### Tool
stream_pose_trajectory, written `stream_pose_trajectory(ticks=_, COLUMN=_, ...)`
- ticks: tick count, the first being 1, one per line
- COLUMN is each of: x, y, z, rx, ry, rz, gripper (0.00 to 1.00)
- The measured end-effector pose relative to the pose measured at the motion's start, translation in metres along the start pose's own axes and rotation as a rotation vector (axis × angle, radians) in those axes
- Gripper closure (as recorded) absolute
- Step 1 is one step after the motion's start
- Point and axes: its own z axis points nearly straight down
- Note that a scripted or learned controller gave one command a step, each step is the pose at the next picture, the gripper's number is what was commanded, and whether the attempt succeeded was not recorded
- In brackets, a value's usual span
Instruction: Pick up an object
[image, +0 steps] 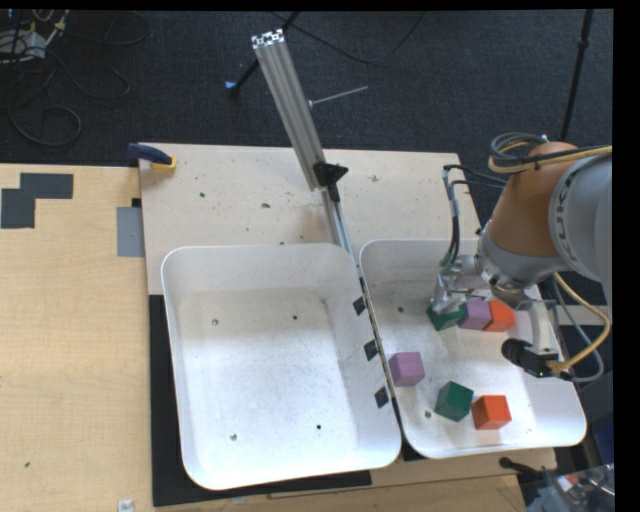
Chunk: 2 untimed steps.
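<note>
My gripper (449, 300) reaches down into the right bin (560, 425), near its back. Directly under its tip sits a dark green block (443, 318), touching or almost touching the gripper; whether it is held I cannot tell. Right beside that block lie a purple block (476, 314) and an orange block (501, 318), packed in a row. Further forward in the same bin are a purple cube (406, 368), a green cube (454, 401) and an orange cube (491, 411), all lying loose.
The left bin (180, 300) adjoins the right one along a shared rim with black clips (370, 350). A slanted metal rail (295, 110) rises behind the bins. Cables (555, 350) hang from the arm over the right bin's right side.
</note>
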Motion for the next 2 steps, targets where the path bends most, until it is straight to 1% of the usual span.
stream_pose_trajectory(ticks=1, x=-0.007, y=0.006, z=-0.045, rx=0.026, ry=0.008, rz=-0.007, gripper=1.0)
stream_pose_trajectory(ticks=2, x=-0.009, y=0.008, z=-0.098, rx=0.024, ry=0.008, rz=-0.012, gripper=1.0)
